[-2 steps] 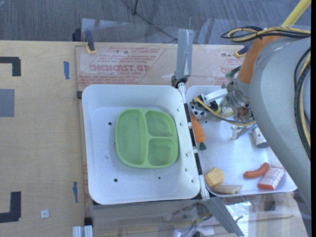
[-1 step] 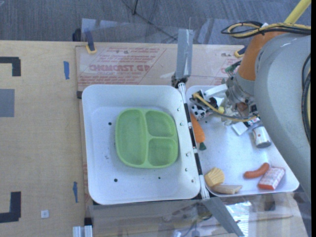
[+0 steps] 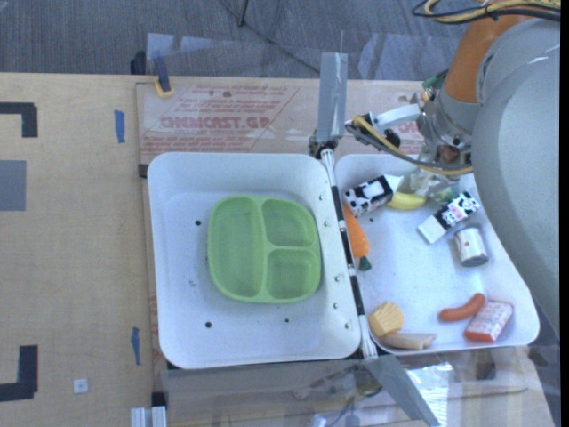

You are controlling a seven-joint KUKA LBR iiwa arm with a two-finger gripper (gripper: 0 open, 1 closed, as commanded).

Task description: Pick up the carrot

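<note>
The carrot (image 3: 356, 235) is orange with a green end. It lies lengthwise against the left wall of the right bin (image 3: 520, 278), just below a black-and-white cow toy (image 3: 367, 195). My gripper (image 3: 425, 180) hangs over the upper part of the right bin, directly above a yellow banana (image 3: 408, 201). It is up and to the right of the carrot, well apart from it. The grey arm with its orange band (image 3: 471, 56) comes in from the upper right.
The left bin (image 3: 173, 238) holds a green divided plate (image 3: 264, 248). In the right bin lie a second cow toy (image 3: 457, 210), a white block (image 3: 430, 229), a small can (image 3: 470, 246), a sausage (image 3: 462, 309), a red box (image 3: 490, 321), a cheese wedge (image 3: 387, 318) and a bread piece (image 3: 410, 340).
</note>
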